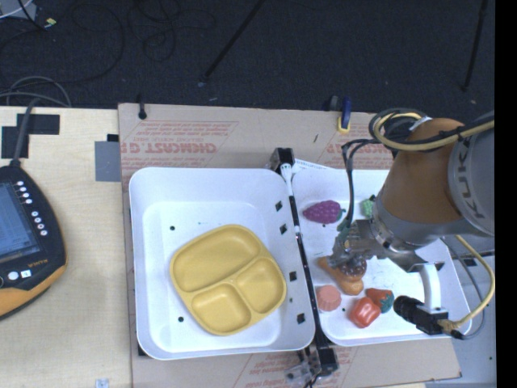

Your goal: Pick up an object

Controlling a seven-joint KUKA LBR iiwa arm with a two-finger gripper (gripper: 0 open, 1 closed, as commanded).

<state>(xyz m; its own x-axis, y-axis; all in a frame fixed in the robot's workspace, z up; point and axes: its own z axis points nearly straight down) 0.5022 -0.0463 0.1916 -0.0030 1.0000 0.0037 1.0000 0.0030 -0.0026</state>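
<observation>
One camera looking down on the bench

A single fixed camera is looking down at a slant on the bench [73,144], taking in both white bins [153,217]. It is sitting far enough back to be catching dark floor beyond the bench. The arm [424,184] is reaching in from the right.

A robotics lab or test cell is suggested. Two white bins [149,217] are set on a cardboard sheet [202,140] laid over a pale wooden bench [56,330]. A teach pendant [20,233] is seen at the left edge, and loose cables [89,31] are strewn over dark flooring, probably carpet, behind the bench.
</observation>
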